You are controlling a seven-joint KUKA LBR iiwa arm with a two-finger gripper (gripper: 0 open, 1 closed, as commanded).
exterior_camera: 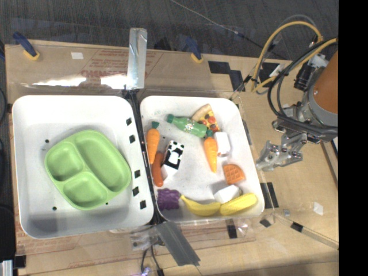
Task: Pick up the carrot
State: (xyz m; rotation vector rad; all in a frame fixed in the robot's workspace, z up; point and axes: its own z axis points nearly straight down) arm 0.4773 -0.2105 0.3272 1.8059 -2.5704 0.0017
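two shallow white bins are seen side by side on the bench. the right bin (246, 132) is taken as the landmark. along its left wall a carrot (152, 144) lies lengthwise, with a second orange piece (158, 169) just below it, touching or nearly so. a second carrot (211, 153) lies near the middle of that bin, its thick end toward the far wall, just beside a small white block (222, 143). between the two carrots a black-and-white piece (173, 154) is seen, possibly a toy cow, though its form is hard to make out. a green bottle (188, 125) lies near the far wall, touching a pizza slice (204, 115). at the near wall a banana (219, 205) is laid, with purple grapes (168, 198) at its left end and a white block (226, 193) above it. an orange waffle-like piece (234, 173) sits toward the right wall.

left of the right bin, a green divided plate (86, 167) rests in the left bin (23, 154).

outside the right bin, beyond its right wall, the gripper (280, 156) hangs over the bare bench with nothing seen between its fingers; how wide it stands cannot be told. the arm (325, 96) is cut off at the view's edge.
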